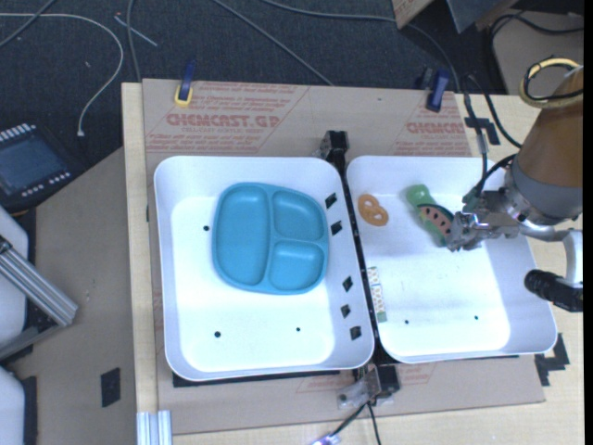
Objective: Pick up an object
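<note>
we see the gripper low in the right bin, right at the green-brown toy, prob going for it, tho we can't tell its open/closed state; pretzel sits just beside.

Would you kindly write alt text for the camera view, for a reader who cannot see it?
A grey robot arm reaches from the right, its gripper down at a green-topped toy in the right bin, near a small pretzel. The left bin holds a blue divided plate.
</note>
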`<action>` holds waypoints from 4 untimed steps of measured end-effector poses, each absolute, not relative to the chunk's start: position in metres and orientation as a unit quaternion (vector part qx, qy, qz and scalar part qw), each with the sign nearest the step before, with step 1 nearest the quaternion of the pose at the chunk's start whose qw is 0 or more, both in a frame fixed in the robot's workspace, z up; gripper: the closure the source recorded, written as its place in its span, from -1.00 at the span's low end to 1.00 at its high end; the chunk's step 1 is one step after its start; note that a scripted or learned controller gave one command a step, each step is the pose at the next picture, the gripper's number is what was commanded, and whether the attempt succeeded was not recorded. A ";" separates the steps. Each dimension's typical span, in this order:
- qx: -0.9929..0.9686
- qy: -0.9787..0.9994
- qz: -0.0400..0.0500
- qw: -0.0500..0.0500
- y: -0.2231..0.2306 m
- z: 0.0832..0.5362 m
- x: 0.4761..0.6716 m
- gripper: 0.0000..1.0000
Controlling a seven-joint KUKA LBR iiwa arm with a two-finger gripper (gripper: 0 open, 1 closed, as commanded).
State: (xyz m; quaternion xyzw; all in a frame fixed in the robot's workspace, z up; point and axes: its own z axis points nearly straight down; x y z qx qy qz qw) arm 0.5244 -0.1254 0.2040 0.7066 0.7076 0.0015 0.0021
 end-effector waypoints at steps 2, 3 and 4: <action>0.705 0.709 0.001 -0.002 -0.073 0.252 0.518 1.00; 0.705 0.710 0.001 -0.001 -0.017 0.253 0.527 1.00; 0.705 0.709 -0.001 -0.003 0.032 0.236 0.527 1.00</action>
